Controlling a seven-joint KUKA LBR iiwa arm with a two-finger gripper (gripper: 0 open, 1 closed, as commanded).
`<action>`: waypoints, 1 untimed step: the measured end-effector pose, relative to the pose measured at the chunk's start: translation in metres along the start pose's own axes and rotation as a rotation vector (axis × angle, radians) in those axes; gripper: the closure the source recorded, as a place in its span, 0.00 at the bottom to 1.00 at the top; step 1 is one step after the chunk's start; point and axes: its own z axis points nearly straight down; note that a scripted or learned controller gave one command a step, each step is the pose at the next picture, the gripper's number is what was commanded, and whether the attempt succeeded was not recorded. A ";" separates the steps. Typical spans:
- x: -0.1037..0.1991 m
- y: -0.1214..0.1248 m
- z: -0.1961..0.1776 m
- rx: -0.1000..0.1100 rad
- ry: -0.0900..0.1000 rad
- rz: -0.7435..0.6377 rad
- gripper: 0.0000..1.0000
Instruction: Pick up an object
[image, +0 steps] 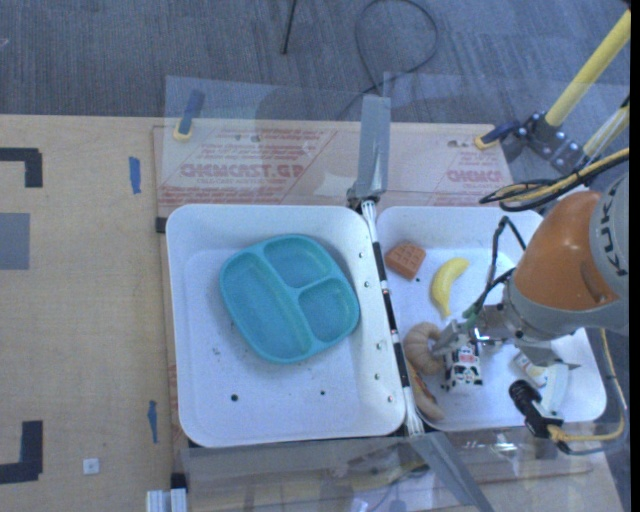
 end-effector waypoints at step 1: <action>-0.006 0.000 -0.010 -0.005 -0.003 0.011 1.00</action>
